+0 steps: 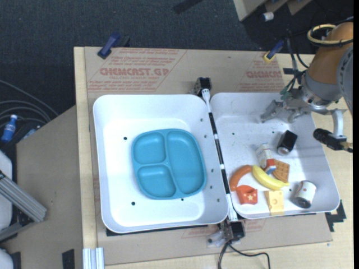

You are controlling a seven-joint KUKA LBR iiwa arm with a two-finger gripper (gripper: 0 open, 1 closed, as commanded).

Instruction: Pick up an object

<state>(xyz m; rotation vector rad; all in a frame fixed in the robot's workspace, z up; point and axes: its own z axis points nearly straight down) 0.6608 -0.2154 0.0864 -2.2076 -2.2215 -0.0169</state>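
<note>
Over on the left: white bin [106, 150] with a blue divided plate [168, 162]. Right bin [241, 108]: orange sausage-ish piece [240, 175], banana [266, 177], yellow cheese block [275, 200], black cylinder [287, 142], white cup [303, 194] at the near end. Far right: gripper [279, 110], fingers spread, pinching nothing, above the bin's far end, well apart from the pile.

Two white bins side by side on the bench. Left bin [112, 116] holds a blue divided plate [168, 162], lying flat near centre. Right bin [235, 108] has a cluster toward its near edge: banana [267, 177], red-orange piece [245, 194], yellow block [275, 202], cracker-like square [281, 170], a small white-and-red cylinder [303, 193]. A black cylinder [287, 142] sits apart, farther back. Gripper [279, 110] over the bin's far right part, nothing visibly between its fingers.
</note>
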